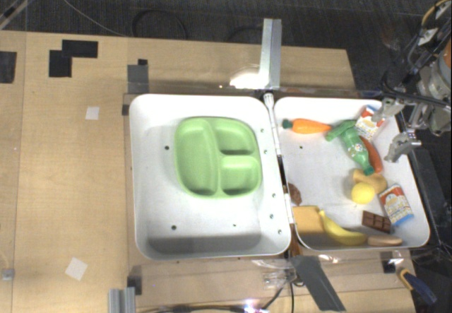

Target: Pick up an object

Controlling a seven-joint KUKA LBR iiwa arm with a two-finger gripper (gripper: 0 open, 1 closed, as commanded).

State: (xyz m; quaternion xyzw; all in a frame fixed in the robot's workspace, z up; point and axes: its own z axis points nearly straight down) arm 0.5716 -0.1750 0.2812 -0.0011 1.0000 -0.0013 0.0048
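Hovering at the right rim of the right bin (424, 234), the gripper (404, 136) sits at the far right of the camera view, its metal parts showing at the bin's edge; whether the jaws stand apart or together cannot be told from this angle, and nothing shows between them.

Just to the left of the jaws lies a small white packet (369, 123) with red print, touching a green pouch (347, 137). Further left of that rests a toy carrot (308, 126), pointing toward the divider between the bins. Below and left of the jaws an orange-red sausage-like piece (373, 155) lies slanted against the green pouch. Lower still sit a yellow lemon (363, 192) and, right beside it, a small carton (395, 205) with a blue base. Near the front wall, well below the jaws, are a chocolate bar (376, 221), a banana (342, 232), a tan block (306, 220) and a brown cookie (294, 195).

Well apart to the left, the left bin (152, 220) holds a green divided tray (217, 157), lying flat.
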